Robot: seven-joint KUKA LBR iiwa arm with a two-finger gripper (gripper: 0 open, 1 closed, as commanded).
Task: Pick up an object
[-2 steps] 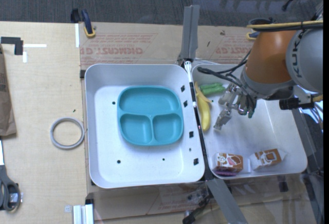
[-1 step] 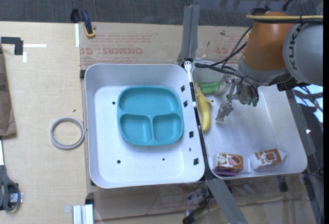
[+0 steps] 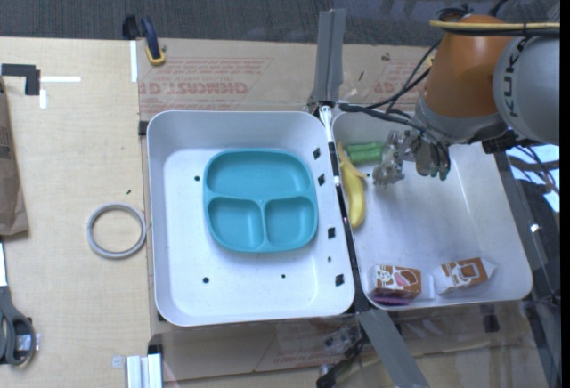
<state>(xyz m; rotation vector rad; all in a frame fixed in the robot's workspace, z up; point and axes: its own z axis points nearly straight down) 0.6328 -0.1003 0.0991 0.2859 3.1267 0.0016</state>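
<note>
My gripper (image 3: 414, 169) hangs over the back part of the right bin (image 3: 508, 226), open, with nothing between its fingers. A yellow banana (image 3: 354, 192) lies along the right bin's left wall, just left of the gripper. A green object (image 3: 362, 151) sits at the back left of that bin, next to the left finger. Two small brown and white packets, one (image 3: 397, 281) and the other (image 3: 465, 273), lie at the bin's front edge, well apart from the gripper.
The left bin (image 3: 169, 199) holds a teal divided plate (image 3: 262, 200). A roll of tape (image 3: 117, 230) lies on the bench to the left. Scissors (image 3: 16, 335) are at the bottom left. Black cables trail from the arm (image 3: 472, 66) at the right.
</note>
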